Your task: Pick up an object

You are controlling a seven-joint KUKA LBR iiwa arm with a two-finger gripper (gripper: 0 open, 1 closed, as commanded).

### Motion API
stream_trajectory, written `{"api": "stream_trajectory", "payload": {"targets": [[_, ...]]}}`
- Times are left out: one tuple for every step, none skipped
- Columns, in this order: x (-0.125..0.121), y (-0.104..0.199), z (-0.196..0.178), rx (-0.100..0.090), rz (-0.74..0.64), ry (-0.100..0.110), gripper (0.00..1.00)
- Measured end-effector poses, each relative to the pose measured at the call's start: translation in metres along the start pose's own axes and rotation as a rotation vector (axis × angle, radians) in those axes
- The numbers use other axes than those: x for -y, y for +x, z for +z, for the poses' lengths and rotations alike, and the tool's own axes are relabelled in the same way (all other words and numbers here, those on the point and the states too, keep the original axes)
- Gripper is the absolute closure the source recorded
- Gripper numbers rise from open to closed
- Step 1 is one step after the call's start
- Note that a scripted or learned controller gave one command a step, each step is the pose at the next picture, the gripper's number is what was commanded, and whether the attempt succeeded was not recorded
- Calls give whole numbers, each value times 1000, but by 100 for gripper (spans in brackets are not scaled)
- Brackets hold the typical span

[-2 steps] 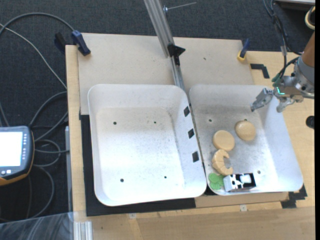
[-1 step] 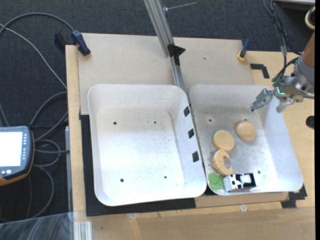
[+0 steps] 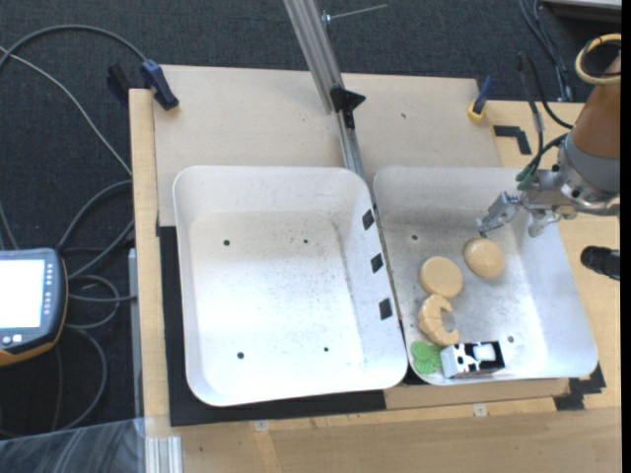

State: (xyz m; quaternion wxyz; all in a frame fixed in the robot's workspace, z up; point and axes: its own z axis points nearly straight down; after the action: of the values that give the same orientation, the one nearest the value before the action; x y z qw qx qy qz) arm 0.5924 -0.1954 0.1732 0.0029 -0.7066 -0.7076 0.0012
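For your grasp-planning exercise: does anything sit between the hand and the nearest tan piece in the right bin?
Nothing visible does. The hand hangs just above and right of the tan piece, with bare bin floor between them.

This is a robotics lab or test cell, not a home or shop. A plain wooden bench (image 3: 256, 116) stands on dark carpet (image 3: 118, 8) and carries two shallow white bins (image 3: 197, 205) side by side at the centre of the frame. An aluminium rail (image 3: 314, 47) rises from the bench toward the top centre. Clamps (image 3: 158, 82) grip the bench's upper corners, and loose cables (image 3: 59, 166) trail over the floor on the left. At the left edge lies a handheld control pad with a lit screen (image 3: 25, 299). A grey and orange industrial arm (image 3: 592, 136) reaches in at the upper right.
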Motion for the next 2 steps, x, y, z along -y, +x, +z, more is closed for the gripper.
{"api": "stream_trajectory", "payload": {"targets": [[10,5,51,-1,2,1,0],[10,6,83,0,1,-1,0]]}}
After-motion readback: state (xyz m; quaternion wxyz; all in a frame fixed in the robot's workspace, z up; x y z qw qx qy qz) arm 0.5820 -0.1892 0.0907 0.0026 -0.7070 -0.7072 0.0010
